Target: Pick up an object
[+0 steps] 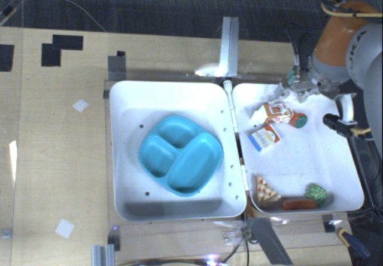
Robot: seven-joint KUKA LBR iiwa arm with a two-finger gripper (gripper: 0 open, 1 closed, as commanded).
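The right bin (335, 157) holds several small objects. An orange-and-white carton (276, 113) lies at its back, with a red-and-green ball (299, 119) touching its right side. A blue, white and orange packet (264, 137) lies just in front of them. Along the front wall are a pizza-slice toy (266, 189), a brown sausage (298, 204) and a green broccoli piece (316, 192). My gripper (297, 87) hangs over the bin's back edge, just above and behind the carton, with nothing visibly held.
The left bin (128, 109) carries a blue divided plate (181, 154) in its middle. A metal post (230, 46) stands behind the wall between the bins. The arm's orange band (335, 40) and grey body crowd the right bin's back right corner.
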